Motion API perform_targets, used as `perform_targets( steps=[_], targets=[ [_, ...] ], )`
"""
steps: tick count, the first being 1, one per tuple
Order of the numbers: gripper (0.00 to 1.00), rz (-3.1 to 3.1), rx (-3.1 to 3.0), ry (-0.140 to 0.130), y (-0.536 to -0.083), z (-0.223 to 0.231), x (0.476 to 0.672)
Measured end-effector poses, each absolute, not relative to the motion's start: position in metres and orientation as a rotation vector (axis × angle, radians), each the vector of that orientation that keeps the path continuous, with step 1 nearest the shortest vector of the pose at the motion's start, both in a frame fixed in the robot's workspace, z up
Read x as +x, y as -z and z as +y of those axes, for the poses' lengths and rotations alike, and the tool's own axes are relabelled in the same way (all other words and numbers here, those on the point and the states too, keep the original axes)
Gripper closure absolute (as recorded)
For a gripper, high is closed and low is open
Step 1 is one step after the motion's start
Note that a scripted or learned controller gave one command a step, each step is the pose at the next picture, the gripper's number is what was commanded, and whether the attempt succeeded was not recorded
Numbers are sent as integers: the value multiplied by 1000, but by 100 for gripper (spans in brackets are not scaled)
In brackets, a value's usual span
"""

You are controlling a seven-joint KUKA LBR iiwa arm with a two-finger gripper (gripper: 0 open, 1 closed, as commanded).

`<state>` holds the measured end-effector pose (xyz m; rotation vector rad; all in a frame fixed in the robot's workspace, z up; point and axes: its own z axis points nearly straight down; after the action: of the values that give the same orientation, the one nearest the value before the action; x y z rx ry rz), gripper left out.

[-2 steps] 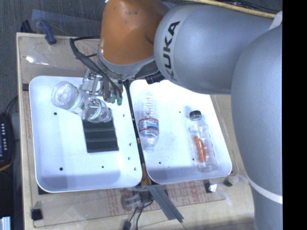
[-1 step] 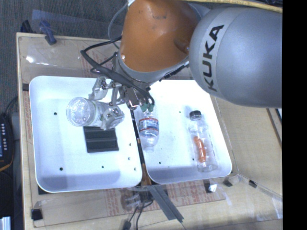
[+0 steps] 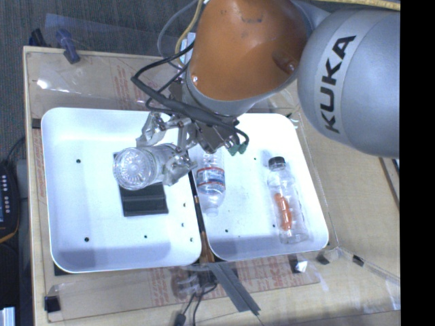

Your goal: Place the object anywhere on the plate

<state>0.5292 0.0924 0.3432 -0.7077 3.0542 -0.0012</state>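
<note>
Two shallow white bins [image 3: 81, 250] sit side by side on the bench. Over the left one, the gripper [image 3: 166, 158] clamps a clear ribbed plastic jar [image 3: 136, 168] above a flat black square plate [image 3: 144, 200]. Two clear plastic bottles [image 3: 211, 182] lie in the right bin.

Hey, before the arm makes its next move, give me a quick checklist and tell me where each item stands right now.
1. Target located: the black plate lies flat in the left bin. Ok.
2. Object over target: a clear jar, lying on its side, overlaps the plate's upper edge. Ok.
3. End effector position: right beside the jar, above the left bin. Ok.
4. Grip on the jar: cannot tell.
5. Jar resting on the plate or held above it: cannot tell.
6. Other items out of the path: the water bottle and the bottle with orange contents lie in the right bin. Ok.
</note>
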Motion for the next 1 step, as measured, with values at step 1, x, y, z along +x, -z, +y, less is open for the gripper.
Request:
perform_targets(
  steps=[1],
  targets=[
    [100, 3137, -207, 2, -278, 130, 553]
  ],
)
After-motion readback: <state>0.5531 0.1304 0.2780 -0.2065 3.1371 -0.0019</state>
